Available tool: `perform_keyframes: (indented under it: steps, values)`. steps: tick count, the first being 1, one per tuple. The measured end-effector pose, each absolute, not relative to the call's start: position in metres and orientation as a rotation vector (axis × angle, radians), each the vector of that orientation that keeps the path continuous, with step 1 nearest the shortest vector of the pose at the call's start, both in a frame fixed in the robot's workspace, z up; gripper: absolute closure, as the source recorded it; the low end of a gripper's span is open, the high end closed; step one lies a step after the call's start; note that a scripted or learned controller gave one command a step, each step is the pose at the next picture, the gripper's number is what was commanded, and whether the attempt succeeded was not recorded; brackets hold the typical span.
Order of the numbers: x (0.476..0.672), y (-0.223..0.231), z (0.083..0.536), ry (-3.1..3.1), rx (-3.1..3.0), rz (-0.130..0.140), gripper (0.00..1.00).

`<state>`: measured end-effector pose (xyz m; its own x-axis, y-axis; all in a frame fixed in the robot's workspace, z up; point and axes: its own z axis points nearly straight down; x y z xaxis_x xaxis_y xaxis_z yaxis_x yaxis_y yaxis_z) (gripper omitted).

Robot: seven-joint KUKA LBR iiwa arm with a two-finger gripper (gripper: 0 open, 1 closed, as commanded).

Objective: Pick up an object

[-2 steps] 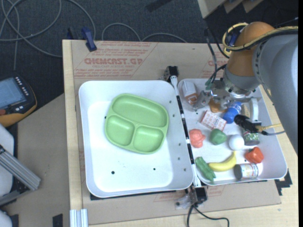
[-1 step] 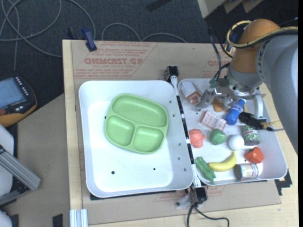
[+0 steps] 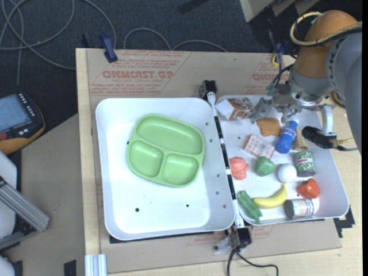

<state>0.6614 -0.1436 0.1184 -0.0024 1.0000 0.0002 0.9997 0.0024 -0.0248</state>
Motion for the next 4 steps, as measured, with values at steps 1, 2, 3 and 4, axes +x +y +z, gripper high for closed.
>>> perform_keyframes:
  steps: [1, 2, 3, 4]
  values:
    - [0.624, -0.140, 0.084, -2.220, -2.220, 0.001, 0.00]
    - [0.647, -0.108, 0.083, -2.212, -2.210, 0.037, 0.00]
    - [0.656, -0.109, 0.081, -2.198, -2.187, 0.065, 0.00]
    - [0.656, -0.109, 0.081, -2.198, -2.187, 0.064, 0.00]
